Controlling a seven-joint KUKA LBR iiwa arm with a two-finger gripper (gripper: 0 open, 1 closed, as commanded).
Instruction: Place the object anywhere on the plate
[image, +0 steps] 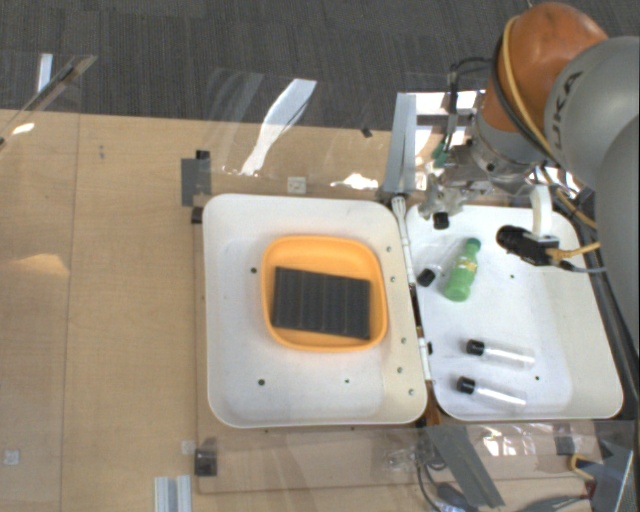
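Two shallow white plastic bins sitting side by side: left bin and right bin. One orange rounded-square plate with one dark ribbed rectangular pad lying on it, in the left bin. One green plastic bottle lying near 10 o'clock in the right bin. Two clear tubes with black caps lying toward 6 o'clock: upper tube, lower tube. One small black cap-like piece sitting at 9 o'clock of the bottle.
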